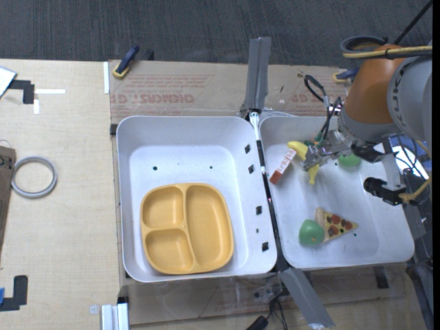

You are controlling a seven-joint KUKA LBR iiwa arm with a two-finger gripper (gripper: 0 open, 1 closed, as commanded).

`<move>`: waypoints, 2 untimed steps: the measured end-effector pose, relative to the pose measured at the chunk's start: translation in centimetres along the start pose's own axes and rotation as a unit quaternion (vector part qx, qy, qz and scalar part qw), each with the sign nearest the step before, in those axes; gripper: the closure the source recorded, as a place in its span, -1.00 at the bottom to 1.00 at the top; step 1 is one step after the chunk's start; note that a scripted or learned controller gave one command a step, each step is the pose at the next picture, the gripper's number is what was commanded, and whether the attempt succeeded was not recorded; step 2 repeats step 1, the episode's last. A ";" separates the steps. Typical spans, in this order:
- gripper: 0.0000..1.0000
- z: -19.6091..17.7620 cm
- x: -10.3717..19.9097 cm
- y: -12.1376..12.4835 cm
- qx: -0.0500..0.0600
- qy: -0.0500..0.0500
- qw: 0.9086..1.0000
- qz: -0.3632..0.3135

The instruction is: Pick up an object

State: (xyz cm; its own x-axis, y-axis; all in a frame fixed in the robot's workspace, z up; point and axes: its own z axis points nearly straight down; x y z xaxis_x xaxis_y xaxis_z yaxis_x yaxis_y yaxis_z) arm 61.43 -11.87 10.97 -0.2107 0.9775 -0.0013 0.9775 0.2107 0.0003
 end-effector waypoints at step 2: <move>1.00 -7.4 -2.8 -0.8 0.000 0.000 0.997 0.083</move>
